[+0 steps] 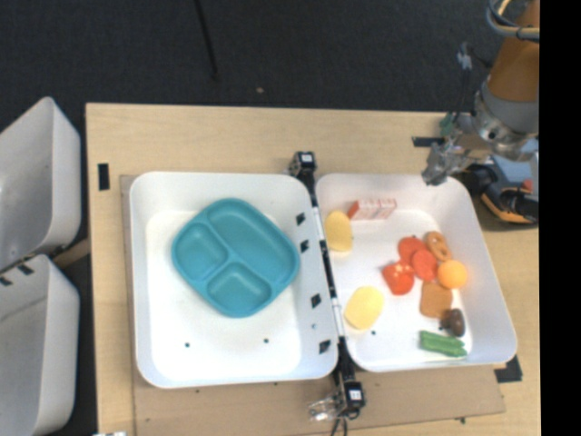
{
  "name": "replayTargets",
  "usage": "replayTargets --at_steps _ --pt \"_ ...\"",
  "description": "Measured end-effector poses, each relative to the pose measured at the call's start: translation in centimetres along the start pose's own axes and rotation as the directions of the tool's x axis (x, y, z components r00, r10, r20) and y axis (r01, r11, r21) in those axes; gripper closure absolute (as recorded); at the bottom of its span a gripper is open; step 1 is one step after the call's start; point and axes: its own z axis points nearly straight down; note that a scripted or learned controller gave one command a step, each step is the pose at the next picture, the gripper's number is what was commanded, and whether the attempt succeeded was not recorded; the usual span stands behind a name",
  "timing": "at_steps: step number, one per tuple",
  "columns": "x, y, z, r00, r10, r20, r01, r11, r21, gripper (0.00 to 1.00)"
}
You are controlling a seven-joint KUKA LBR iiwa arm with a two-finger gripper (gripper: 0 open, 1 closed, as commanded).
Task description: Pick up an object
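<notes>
Camera view, left to right: left bin (145, 334) holds a teal tray (235, 255). Right bin (486, 243) has the candidates: two yellow pieces (339, 232) (364, 307), a pink-white pack (373, 209), red pieces (410, 263), an orange ball (452, 273), a green pod (442, 342). Likely light, stiff plastic food, slick. The yellow piece by the divider sits alone; pinch across its narrow width. End effector (438, 173) hangs over the bin's far right corner, nothing in it; open or closed, can't tell.

A robotics lab: wooden bench (227, 134), two white bins (145, 243), toy food (427, 271), dark backdrop.
</notes>
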Motion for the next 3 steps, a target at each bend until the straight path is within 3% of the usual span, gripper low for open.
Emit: replayTargets --at_steps 1,3 --pt "5.7 1.2 0.0 1.0 -0.002 -0.002 0.002 1.0 0.003 1.0" --pt "17.0 1.3 1.8 1.0 -0.001 -0.001 0.001 1.0 0.004 1.0"
